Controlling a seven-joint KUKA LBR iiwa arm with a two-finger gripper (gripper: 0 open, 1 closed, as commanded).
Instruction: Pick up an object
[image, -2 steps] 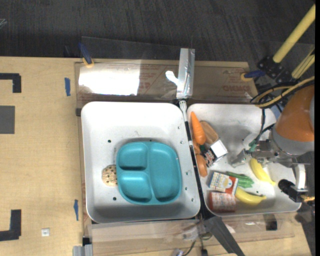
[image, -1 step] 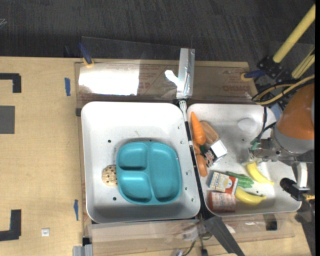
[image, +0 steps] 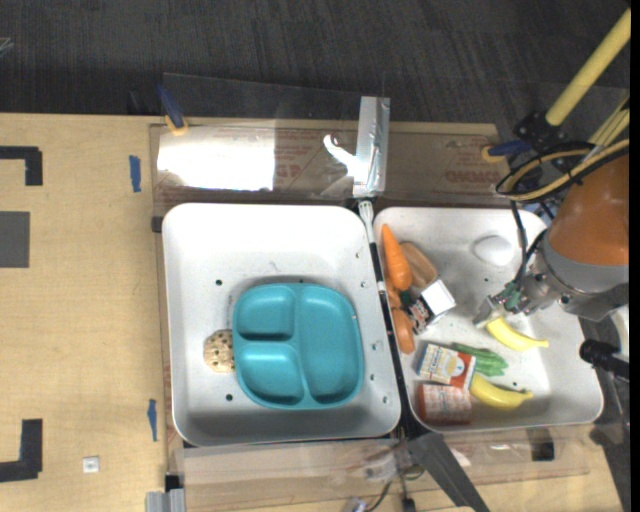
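A robotics test lab, by the look of it. Two shallow white plastic bins (image: 190, 300) sit side by side on a plywood table (image: 70, 300) marked with black tape corners (image: 28, 165) and strips of blue tape (image: 134, 172). Yellow and black cables (image: 545, 165) loop loose at the back. A clear plastic sheet (image: 260, 150) stands behind the bins, and dark grey carpet (image: 300, 40) covers the floor. The bins hold toy plastic food, among them a yellow banana (image: 500, 393) and an orange carrot (image: 396, 258).

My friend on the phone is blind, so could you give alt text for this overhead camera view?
A grey and orange robot arm reaches from the right into the right bin, its gripper just above a banana among a carrot, a second banana and small packages. The left bin holds a teal divided plate and a cookie.
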